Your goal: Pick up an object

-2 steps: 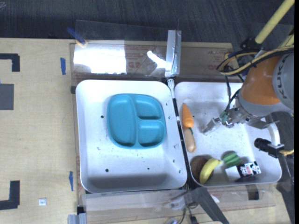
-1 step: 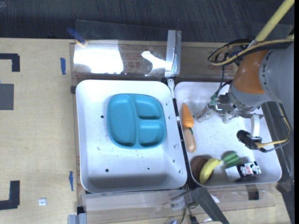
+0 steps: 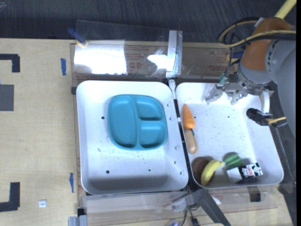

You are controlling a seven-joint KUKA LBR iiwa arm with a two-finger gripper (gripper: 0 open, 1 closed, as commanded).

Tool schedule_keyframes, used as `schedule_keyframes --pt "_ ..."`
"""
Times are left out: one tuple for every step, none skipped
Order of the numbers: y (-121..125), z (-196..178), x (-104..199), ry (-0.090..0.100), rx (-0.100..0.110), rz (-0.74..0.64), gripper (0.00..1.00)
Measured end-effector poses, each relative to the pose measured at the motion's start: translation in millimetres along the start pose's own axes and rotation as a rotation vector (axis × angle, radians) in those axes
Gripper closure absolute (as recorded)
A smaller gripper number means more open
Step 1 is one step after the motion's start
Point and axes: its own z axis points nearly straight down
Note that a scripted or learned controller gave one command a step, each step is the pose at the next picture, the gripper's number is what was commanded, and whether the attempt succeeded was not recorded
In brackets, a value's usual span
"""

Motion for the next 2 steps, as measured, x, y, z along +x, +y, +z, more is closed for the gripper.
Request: schedule_keyframes --pt "2 -72 -36 -0.002 -0.004 0.102 0.00" --pt "-2 -38 39 0.004 0.006 -0.111 0.00"
